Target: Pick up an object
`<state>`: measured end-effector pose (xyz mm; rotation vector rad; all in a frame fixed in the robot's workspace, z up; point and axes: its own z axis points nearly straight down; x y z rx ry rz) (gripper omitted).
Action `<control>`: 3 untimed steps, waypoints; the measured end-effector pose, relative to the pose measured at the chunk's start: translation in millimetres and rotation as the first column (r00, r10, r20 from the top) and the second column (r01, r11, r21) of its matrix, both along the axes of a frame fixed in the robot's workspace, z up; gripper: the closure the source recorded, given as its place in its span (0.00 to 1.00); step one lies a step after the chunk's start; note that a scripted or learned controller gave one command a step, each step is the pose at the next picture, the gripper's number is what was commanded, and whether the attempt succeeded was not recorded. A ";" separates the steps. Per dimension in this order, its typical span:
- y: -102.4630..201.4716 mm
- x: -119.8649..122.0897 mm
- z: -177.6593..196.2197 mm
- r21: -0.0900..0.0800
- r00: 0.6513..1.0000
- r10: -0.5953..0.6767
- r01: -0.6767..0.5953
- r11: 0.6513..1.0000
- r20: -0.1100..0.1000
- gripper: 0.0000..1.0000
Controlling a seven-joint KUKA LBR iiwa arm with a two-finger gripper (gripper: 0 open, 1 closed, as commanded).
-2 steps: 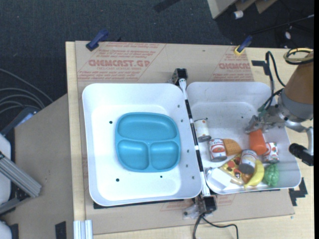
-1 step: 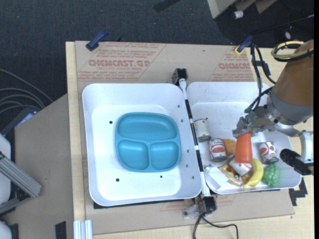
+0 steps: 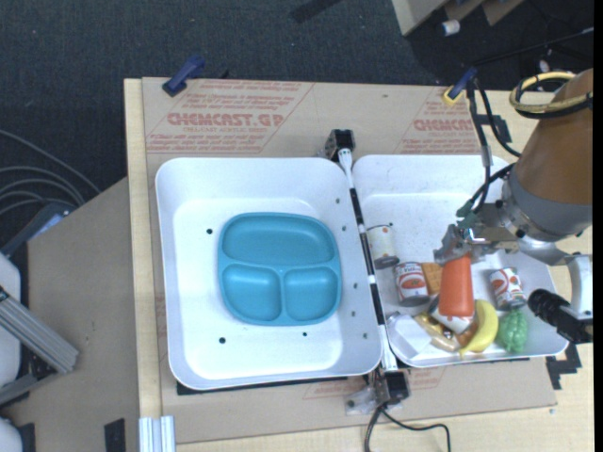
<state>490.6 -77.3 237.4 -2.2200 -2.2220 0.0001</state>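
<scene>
A heap of small toy groceries crowds the near corner of the right-hand white bin [image 3: 415,182]: an orange bottle [image 3: 457,290] lies lengthwise in the middle of the heap, with a yellow banana [image 3: 485,329] curving just beside its lower end and a green leafy piece [image 3: 514,331] to the banana's right. Two small red-labelled cans sit on either side of the bottle, one to its left [image 3: 411,282] and one to its right [image 3: 507,286], while a pale little cylinder [image 3: 382,244] rests apart, near the divider. The gripper [image 3: 471,238] hangs over the pile just above the bottle's upper end (whether it grasps anything cannot be told from this angle). In the left bin [image 3: 179,252] lies a blue three-compartment plate [image 3: 279,267].
</scene>
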 end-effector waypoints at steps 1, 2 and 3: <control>76.7 -11.6 13.7 0.000 1.000 0.000 0.000 1.000 -0.001 1.00; 71.0 -7.8 24.4 0.000 1.000 -0.001 0.001 1.000 0.001 1.00; 90.6 -11.4 27.2 0.000 1.000 0.000 0.000 1.000 0.001 1.00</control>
